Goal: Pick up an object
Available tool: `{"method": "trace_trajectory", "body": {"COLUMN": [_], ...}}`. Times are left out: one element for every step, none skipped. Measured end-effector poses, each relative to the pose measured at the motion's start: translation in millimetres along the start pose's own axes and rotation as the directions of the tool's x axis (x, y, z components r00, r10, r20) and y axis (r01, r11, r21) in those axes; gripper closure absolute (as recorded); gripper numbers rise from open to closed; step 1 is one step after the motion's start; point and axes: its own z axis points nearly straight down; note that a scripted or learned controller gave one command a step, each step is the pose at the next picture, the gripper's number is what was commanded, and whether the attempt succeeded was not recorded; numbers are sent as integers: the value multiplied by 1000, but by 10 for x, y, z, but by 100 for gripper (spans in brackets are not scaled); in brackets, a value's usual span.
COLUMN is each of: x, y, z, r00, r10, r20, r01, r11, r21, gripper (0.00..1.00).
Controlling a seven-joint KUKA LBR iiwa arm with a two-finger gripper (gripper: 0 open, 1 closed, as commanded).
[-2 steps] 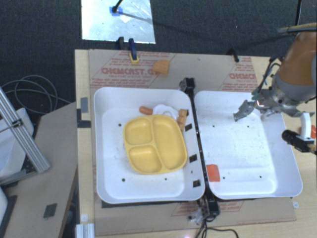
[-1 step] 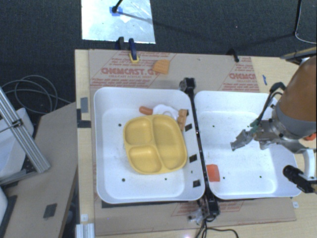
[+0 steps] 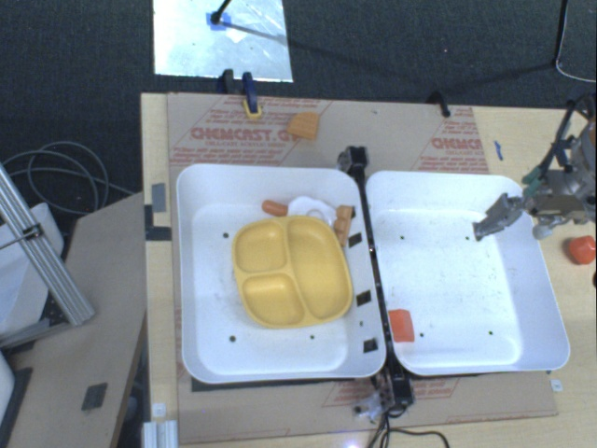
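On my feed the left bin [image 3: 201, 250] holds a yellow divided plate [image 3: 291, 272] with three compartments, lying flat near the middle and turned a little askew. Just behind its far rim I see a small orange sausage-shaped piece [image 3: 274, 208], a white object [image 3: 309, 208] partly tucked behind the plate, and a small tan block [image 3: 343, 219] close to the bin's right wall. In the right bin [image 3: 532, 278], a small orange-red block [image 3: 400, 325] sits at the near left corner, well apart from everything else.

The gripper [image 3: 487, 225] hangs over the far right part of that bin with nothing between its fingers; whether they are spread or pressed together I cannot tell.

Both bins rest on a brown cardboard sheet [image 3: 438, 143] printed in red. A tan piece [image 3: 303, 125] lies on it behind the left bin, and a red object [image 3: 580, 248] sits at the right edge. Beyond the bench is dark carpet [image 3: 75, 54] with a shiny foil sheet [image 3: 222, 24] and cables [image 3: 56, 180] at the left.
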Motion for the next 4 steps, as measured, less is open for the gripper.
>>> {"method": "trace_trajectory", "body": {"x": [730, 1305, 785, 805], "y": [-10, 11, 59, 68], "z": [597, -324, -6, -123], "r00": [1000, 1000, 1000, 1000], "r10": [0, -4, 9, 0], "r20": [-3, -5, -1, -2], "r01": [0, 4, -9, 0], "r11": [1000, 1000, 1000, 1000], "r21": [15, 5, 15, 12], "gripper": [0, 0, 0, 100]}}
